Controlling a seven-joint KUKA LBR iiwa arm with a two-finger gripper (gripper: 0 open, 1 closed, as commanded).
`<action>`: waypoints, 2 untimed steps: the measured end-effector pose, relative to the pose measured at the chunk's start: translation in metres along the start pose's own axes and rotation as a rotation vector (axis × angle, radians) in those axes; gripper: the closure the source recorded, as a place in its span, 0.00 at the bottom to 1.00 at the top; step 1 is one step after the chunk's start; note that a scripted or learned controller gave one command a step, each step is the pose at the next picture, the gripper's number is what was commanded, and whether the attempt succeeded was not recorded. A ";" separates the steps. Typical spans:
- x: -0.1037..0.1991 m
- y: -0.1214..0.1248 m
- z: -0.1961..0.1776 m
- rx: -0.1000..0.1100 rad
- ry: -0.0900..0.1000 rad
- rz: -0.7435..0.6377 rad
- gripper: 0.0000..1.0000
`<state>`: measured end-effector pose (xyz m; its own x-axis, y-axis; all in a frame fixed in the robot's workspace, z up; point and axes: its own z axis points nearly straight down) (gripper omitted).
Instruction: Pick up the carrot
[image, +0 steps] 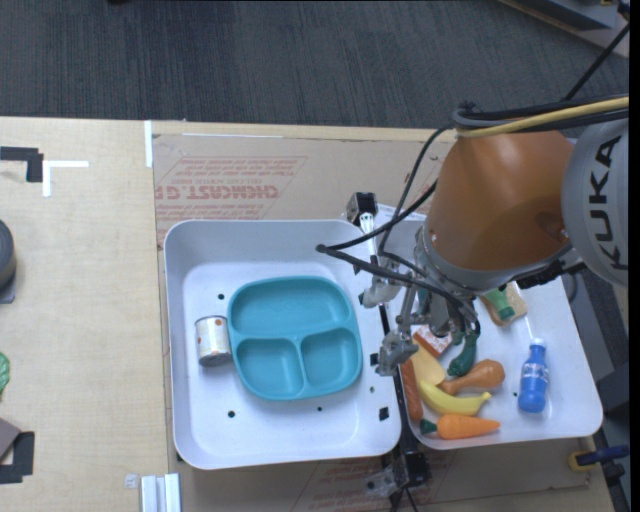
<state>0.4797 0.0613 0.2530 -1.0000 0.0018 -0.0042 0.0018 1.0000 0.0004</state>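
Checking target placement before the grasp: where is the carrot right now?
The carrot lies in the right bin, at its near edge, just below the banana and left of the blue bottle.

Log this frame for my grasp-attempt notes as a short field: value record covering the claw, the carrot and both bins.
claw: low over the right bin, above the food pile
carrot: lying near the right bin's front edge, apart from the claw
right bin: also holds a banana and a blue bottle
left bin: holds a teal divided tray with a small can at its left side
task status: carrot not yet picked up
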 end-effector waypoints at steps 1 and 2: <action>-0.002 0.000 -0.009 -0.001 -0.006 0.006 1.00; -0.002 0.000 -0.009 -0.001 -0.005 0.006 0.00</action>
<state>0.4821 0.0611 0.2624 -0.9999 0.0082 -0.0097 0.0081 1.0000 0.0013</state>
